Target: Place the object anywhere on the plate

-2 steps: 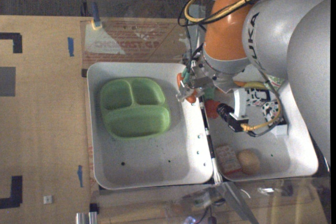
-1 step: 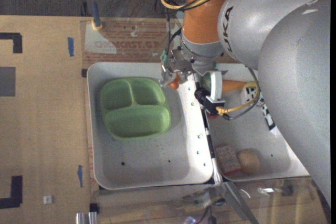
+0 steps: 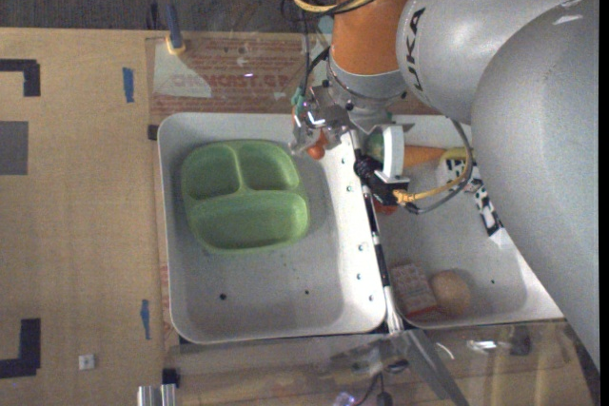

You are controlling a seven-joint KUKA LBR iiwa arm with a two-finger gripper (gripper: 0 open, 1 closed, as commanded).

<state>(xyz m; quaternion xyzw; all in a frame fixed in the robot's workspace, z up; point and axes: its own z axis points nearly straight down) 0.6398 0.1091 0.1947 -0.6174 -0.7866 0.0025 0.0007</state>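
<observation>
A green divided plate (image 3: pixel 245 195) lies in the left white bin (image 3: pixel 276 299), toward its far left part. My gripper (image 3: pixel 310 140) hangs over the far right corner of that bin, just past the plate's right rim. A small orange-red object (image 3: pixel 317 150) shows between its fingertips, and the gripper is shut on it. The object is small and partly hidden by the fingers.
The right bin (image 3: pixel 476 280) holds an orange carrot-like piece (image 3: pixel 425 155), a pale green and white item (image 3: pixel 377 145), a pinkish box (image 3: pixel 413 288) and a tan rounded lump (image 3: pixel 452 292). The ridge between the bins (image 3: pixel 373 242) runs just right of the gripper.
</observation>
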